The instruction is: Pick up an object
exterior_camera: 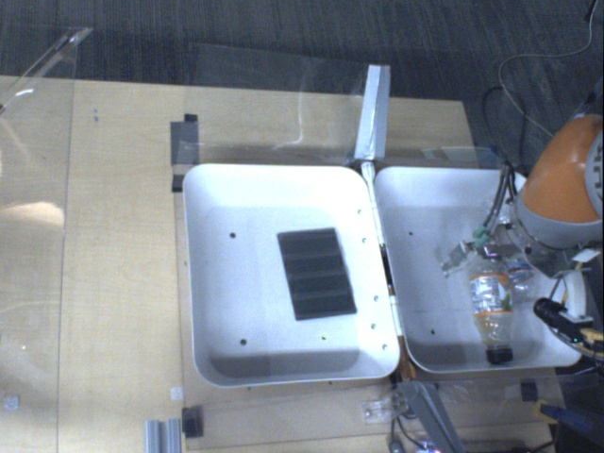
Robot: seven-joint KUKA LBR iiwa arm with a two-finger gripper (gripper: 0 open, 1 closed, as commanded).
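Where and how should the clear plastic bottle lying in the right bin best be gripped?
Probably across the body of the clear plastic bottle, from straight above. It lies on its side in the right white bin, dark cap toward the near wall, so fingers closing across its narrow width should seat better than along its length.

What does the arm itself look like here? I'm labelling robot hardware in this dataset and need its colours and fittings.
The arm enters from the right as a rounded orange band above a grey wrist section. Below it sits a small metallic gripper with green detail. Thin dark cables loop behind the arm against the floor, and further wiring with orange tips hangs by the right bin's edge.
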